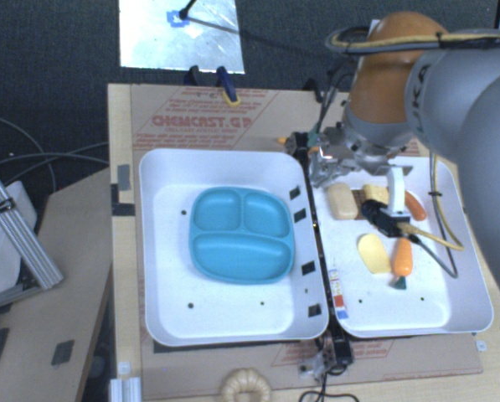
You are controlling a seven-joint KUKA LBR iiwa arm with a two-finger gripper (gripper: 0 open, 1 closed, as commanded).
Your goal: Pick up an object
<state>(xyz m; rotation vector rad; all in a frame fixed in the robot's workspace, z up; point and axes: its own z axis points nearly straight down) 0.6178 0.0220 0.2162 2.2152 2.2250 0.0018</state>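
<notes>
- White bins: 2, side by side: left bin [167, 249], right bin [425, 304].
- Blue divided plate [239, 234]: 1, centre of left bin, 3 compartments.
- Orange carrot-like pieces: 2, both in right bin. First carrot piece [403, 259] is near centre, second carrot piece [415, 206] at 1 o'clock, partly hidden.
- Yellow pieces: 2, right bin. Yellow oval [373, 254] sits at 9 o'clock of the first carrot piece, pale yellow piece [373, 193] at 12 o'clock of the bin.
- Beige block [342, 201]: 1, right bin, 10 o'clock.
- Cardboard sheet [203, 115]: 1, under both bins.
- Foil sheet [149, 32]: 1, at 12 o'clock beyond the left bin.
- Blue clamp [227, 85]: 1, on the cardboard's 12 o'clock edge.
- Rope coil [248, 385]: 1, at 6 o'clock.
</notes>
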